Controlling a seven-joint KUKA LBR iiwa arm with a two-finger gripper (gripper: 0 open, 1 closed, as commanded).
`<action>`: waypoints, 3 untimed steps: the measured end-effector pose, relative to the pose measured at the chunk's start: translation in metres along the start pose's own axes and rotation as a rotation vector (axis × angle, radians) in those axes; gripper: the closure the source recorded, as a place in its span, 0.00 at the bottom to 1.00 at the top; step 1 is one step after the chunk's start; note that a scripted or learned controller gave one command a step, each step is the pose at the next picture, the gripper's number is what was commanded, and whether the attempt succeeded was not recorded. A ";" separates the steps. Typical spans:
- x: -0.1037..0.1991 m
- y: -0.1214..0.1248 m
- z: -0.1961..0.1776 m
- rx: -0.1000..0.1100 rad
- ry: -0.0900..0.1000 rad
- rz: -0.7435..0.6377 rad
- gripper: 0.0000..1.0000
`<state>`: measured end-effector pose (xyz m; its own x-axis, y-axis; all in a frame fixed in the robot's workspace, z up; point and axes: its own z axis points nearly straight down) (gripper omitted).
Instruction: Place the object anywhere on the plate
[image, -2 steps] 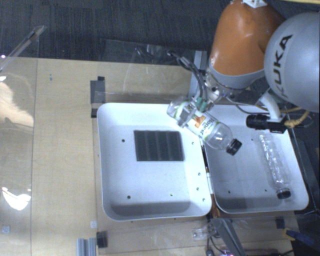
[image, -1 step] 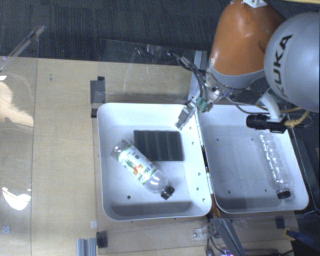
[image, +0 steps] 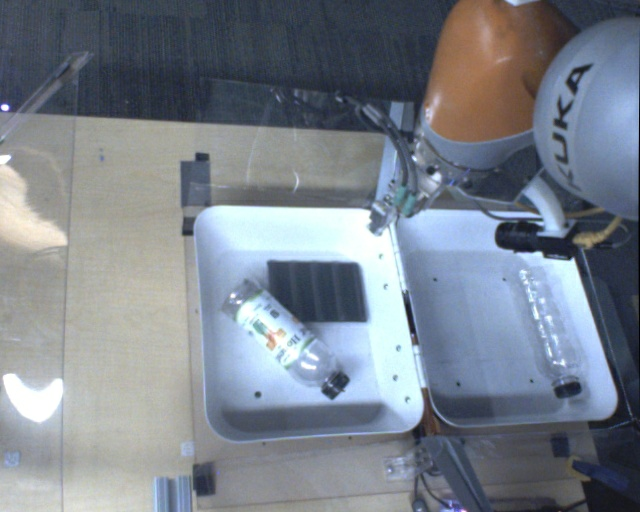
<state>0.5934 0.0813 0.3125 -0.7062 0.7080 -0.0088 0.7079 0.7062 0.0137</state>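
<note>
A dark, ridged rectangular plate (image: 316, 290) lies flat in the back half of the left bin (image: 215, 395). Just in front of it a clear bottle (image: 285, 341) with a white, green and orange label lies on its side, its dark cap toward the front right and its base touching the plate's front left corner. Another clear, unlabelled bottle (image: 546, 330) lies along the right side of the right bin (image: 470, 405). My gripper (image: 392, 208) hangs under the orange wrist band over the back end of the divider between the bins, away from both bottles.
The grey and orange arm (image: 520, 80) fills the upper right, with cables and a black fitting (image: 530, 238) over the right bin's back edge. Bare wooden bench (image: 110, 300) lies to the left.
</note>
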 end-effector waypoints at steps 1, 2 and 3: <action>-0.103 -0.075 -0.126 0.004 -0.002 -0.275 1.00; -0.104 -0.074 -0.139 -0.003 -0.011 -0.277 1.00; -0.135 -0.136 -0.121 0.008 0.000 0.064 1.00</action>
<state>0.5905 -0.1105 0.4323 -0.6594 0.7518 -0.0077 0.7518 0.6594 0.0064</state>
